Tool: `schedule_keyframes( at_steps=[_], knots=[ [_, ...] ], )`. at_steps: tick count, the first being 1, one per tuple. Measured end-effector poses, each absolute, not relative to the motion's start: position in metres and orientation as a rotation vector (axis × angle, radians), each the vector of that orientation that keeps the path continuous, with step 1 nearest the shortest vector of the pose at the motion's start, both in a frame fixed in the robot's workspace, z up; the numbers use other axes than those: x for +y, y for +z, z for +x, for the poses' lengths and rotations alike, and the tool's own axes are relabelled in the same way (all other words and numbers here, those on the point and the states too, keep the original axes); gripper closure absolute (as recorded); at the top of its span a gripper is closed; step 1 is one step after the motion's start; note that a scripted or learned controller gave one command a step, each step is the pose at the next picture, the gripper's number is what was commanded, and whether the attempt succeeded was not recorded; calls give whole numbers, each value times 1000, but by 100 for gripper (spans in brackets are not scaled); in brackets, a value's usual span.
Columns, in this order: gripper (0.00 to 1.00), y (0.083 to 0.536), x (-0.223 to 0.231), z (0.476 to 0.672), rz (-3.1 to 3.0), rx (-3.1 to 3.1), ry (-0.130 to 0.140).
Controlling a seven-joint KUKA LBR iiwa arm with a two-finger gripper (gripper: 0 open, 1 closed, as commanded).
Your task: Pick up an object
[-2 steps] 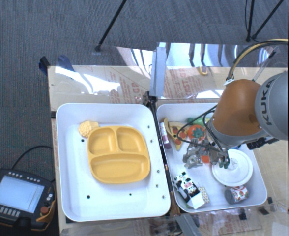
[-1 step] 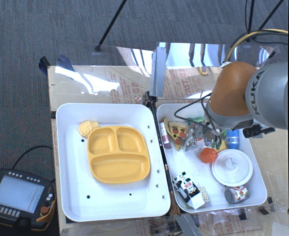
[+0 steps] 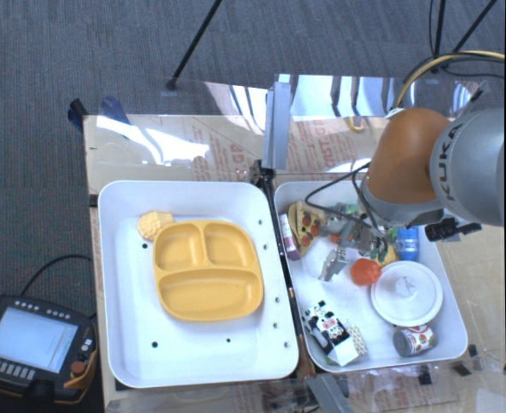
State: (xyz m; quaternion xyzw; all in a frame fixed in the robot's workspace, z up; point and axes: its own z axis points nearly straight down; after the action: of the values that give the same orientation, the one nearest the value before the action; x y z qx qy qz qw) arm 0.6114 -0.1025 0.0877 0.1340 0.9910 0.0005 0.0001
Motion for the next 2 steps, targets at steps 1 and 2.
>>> schedule_keyframes(
  at_steps=[1, 2],
  knots=[
    [0, 88, -83, 614, 731, 3054, 0],
    [0, 87, -150, 565, 496, 3105, 1]
  ],
)
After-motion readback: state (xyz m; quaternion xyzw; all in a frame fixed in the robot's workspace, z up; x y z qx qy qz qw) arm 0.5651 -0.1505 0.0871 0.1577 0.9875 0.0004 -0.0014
